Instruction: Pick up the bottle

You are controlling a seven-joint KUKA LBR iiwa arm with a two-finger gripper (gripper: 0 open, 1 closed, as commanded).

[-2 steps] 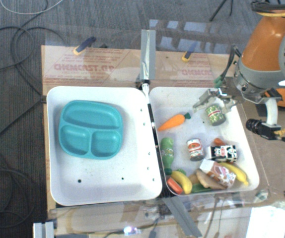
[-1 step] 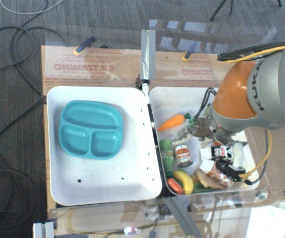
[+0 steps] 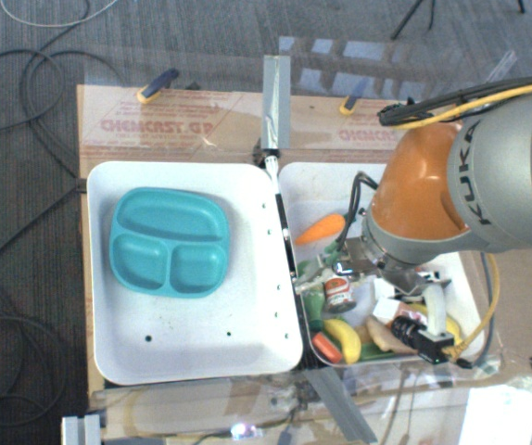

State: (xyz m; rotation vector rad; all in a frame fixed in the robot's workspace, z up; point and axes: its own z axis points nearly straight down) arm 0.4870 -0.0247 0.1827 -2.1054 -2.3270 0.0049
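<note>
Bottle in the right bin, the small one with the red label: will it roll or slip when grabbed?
The bottle looks small and round-bodied, so it would probably roll if nudged sideways. It lies crowded against the banana and other toys, which may check rolling but hamper a clean grip. Its surface looks smooth, likely plastic, so it could slip; the gripper hangs right over it.

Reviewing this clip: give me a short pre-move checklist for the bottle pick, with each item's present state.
1. Bottle located in the right bin: ok, small, red label, near the left wall.
2. End effector over the bottle: ok, roughly above it.
3. Bottle between the fingers: cannot tell, the arm hides them.
4. Room around the bottle: not ok, banana and carrot crowd it.
5. Left bin with the blue tray out of the way: ok.
</note>
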